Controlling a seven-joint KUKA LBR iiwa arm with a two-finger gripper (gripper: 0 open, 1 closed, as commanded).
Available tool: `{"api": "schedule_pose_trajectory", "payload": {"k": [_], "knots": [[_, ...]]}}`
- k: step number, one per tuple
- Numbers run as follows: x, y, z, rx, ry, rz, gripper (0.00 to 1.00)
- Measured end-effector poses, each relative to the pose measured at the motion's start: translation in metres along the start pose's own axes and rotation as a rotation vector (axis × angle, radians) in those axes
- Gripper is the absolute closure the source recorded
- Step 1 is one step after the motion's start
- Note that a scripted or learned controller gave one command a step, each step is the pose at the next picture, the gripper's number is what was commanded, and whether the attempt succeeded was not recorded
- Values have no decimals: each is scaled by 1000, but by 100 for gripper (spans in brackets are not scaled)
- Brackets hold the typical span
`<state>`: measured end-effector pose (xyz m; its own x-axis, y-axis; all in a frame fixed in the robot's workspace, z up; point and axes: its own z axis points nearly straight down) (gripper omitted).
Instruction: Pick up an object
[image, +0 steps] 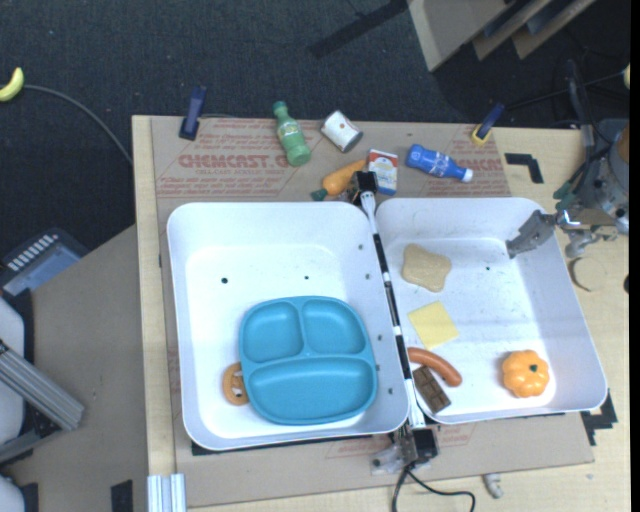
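two dark jaws (530, 236) hang at the far right rim of the right bin (560, 330); whether they are open or closed, i cannot tell, and nothing sits between them. nearest is the tan bread slice (427, 267), left of them, with the yellow cheese square (433, 324) just nearer. the orange pumpkin (525, 373) stands apart near the front. best to centre over one item and descend straight.

Looks to me like robotics lab, not kitchen. I see two white bins (200, 250) clamped on printed cardboard sheet (240, 158), toy food scattered about, cable (75, 105) trailing over dark carpet (90, 50), metal rail (35, 385) at left, arm (600, 190) at right edge.
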<state>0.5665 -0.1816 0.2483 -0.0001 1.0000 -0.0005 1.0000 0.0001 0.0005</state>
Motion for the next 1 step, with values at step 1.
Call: {"api": "schedule_pose_trajectory", "payload": {"k": [1], "knots": [[-33,-66,154,-1,0,0,0]]}}
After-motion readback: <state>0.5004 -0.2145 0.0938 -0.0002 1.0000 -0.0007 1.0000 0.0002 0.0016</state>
